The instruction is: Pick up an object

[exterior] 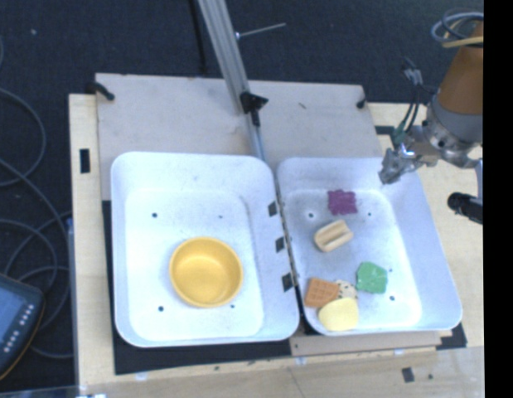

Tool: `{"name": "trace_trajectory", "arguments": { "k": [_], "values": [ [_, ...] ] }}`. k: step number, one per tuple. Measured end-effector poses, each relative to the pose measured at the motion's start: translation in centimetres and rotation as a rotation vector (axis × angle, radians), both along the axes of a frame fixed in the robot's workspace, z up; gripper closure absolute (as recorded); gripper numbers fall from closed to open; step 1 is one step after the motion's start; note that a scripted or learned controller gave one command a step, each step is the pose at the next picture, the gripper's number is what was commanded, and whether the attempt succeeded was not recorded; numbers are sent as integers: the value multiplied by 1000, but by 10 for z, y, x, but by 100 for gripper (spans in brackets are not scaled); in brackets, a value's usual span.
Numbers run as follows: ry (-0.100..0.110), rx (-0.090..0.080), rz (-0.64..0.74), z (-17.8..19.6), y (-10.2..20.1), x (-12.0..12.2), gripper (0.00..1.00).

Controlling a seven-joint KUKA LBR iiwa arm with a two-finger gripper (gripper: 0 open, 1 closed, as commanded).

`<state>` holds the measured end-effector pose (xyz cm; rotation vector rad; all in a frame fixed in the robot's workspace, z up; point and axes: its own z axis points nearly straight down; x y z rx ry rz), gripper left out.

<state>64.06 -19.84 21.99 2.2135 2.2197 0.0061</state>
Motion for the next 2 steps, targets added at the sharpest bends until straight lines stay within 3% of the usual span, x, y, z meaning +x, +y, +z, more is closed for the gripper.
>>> {"name": "trace_trajectory", "arguments": {
  "k": [1,2],
  "values": [
    [1,1,1,34,-1,1,100],
    [7,2,2,29,43,-5,100]
  ]
}}
